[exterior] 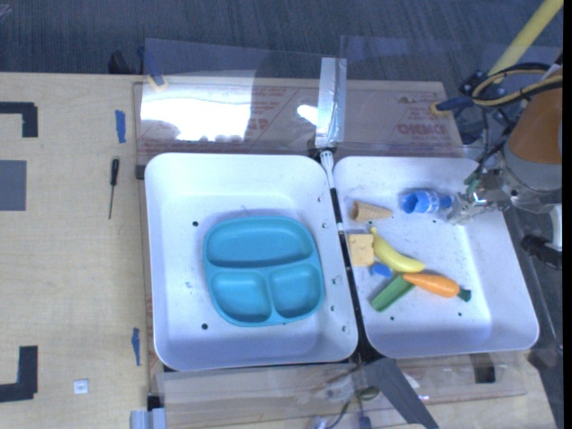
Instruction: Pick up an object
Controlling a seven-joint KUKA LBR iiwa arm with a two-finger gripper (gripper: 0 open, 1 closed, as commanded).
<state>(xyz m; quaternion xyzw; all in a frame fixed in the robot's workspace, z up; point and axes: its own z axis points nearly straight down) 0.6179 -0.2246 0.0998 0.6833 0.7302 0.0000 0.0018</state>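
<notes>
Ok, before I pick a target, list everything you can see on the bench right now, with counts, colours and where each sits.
Shallow white plastic bins: two, white, side by side on the bench.
Three-compartment plastic tray: one, light blue, centre of the left bin.
Small clear bottle with blue label: one, lying on its side in the right bin's far part.
Tan wedge-shaped piece: one, right bin, near the divider.
Yellow cube-like block: one, right bin, left side.
Toy banana: one, yellow, right bin's middle.
Toy carrot: one, orange, right of the banana.
Green stick-shaped piece: one, beside the carrot.
Screwdriver: one, dark, bench left of the bins.
Gripper: one, metallic, beside the bottle.
</notes>
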